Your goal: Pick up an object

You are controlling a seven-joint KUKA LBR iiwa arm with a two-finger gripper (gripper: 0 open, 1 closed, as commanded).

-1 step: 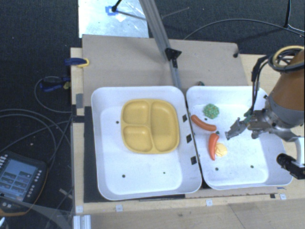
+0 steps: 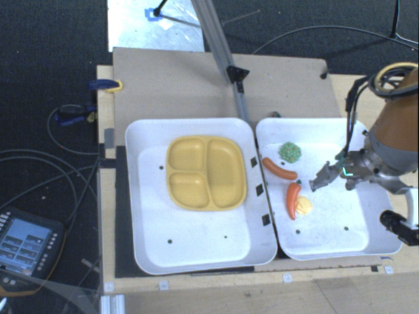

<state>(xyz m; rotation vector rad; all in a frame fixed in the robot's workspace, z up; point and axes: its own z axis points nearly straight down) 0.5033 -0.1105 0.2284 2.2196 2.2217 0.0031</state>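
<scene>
My gripper (image 2: pixel 316 182) hangs over the right bin (image 2: pixel 340 241), jaws slightly parted, nothing between them. Nearest target: red sausage (image 2: pixel 292 200), just left and below my tips, long axis near-vertical, yellow piece (image 2: pixel 303 206) touching its right side. Second sausage (image 2: pixel 279 169) lies above it, broccoli (image 2: pixel 290 152) further up.

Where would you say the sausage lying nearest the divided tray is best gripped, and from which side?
Probably at its middle, from straight above. The sausage lies flat and slanted in the right bin, so fingers set across its narrow width should close evenly. The broccoli sits close by, favouring a descent from the top.
</scene>
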